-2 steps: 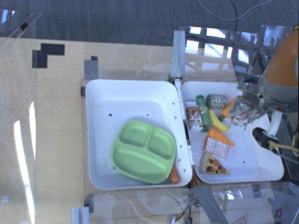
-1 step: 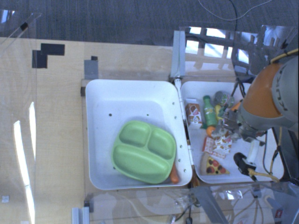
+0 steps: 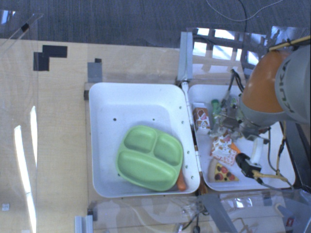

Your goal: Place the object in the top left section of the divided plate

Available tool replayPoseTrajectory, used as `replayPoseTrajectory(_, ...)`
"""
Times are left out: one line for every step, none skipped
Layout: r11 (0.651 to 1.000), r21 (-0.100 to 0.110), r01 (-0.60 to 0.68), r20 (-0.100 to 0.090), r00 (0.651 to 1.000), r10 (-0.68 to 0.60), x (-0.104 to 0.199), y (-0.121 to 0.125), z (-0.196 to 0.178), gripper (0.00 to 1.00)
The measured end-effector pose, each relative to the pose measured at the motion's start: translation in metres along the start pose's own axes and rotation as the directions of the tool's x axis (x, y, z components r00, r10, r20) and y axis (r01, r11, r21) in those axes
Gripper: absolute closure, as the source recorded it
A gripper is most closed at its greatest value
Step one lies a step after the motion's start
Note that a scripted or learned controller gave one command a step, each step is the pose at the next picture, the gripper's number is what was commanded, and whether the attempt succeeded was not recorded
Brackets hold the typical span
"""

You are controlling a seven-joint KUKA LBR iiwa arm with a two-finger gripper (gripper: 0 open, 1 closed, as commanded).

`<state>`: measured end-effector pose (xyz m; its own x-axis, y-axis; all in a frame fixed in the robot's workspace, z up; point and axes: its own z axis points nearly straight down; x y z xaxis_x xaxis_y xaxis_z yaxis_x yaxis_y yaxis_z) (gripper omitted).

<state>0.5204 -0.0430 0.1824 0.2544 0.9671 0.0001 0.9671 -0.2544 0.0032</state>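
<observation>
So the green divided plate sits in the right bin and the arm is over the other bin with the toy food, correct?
Not quite. The camera view shows the green divided plate in the left bin, not the right. The arm is over the right bin, where the toy food lies.

Evenly and brightly lit from overhead. Pale glare streaks across the wooden bench (image 3: 29, 144) at left; bright reflections on the clear panel (image 3: 221, 45) at upper right. Soft shadows inside the left bin (image 3: 104, 103). Slightly soft focus throughout.
</observation>
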Motion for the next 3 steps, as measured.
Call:
replayPoseTrajectory(0.999, 0.004, 0.046, 0.000, 0.999, -0.046, 0.057, 0.032, 0.001, 1.00)
replayPoseTrajectory(0.985, -0.003, 0.171, 0.000, 0.985, -0.171, 0.147, 0.032, -0.072, 1.00)
replayPoseTrajectory(0.989, 0.007, 0.145, 0.001, 0.989, -0.145, 0.171, -0.036, -0.011, 1.00)
